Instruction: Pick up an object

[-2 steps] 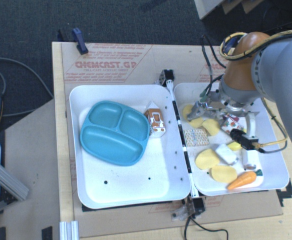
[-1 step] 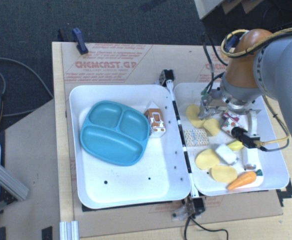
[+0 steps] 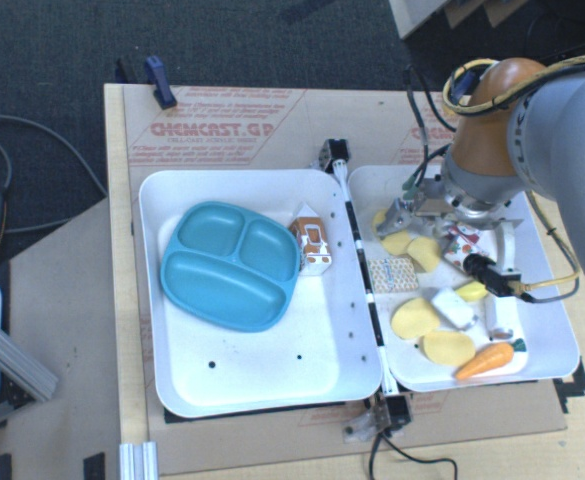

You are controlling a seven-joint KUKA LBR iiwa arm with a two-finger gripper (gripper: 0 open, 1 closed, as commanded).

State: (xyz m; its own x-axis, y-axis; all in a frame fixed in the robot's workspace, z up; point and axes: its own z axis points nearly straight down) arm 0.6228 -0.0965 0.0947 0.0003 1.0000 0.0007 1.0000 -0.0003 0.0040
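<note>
My gripper (image 3: 434, 218) reaches down into the back of the right bin (image 3: 552, 268), under the orange wrist band. Directly below and around it lie yellow toy food pieces (image 3: 412, 248) and a small red and white item (image 3: 464, 243). Further forward in the same bin are a patterned cracker-like square (image 3: 392, 274), two round yellow pieces (image 3: 415, 318), a white block (image 3: 455, 310) and an orange carrot (image 3: 484, 360). The gripper body hides whatever is beneath it.
The left bin (image 3: 172, 368) holds a blue divided plate (image 3: 230, 265) and a small orange and white box (image 3: 312, 243) near the divider. A black clip (image 3: 334, 152) sits at the back between the bins. A blue clamp (image 3: 158, 80) stands at the bench's back left corner.
</note>
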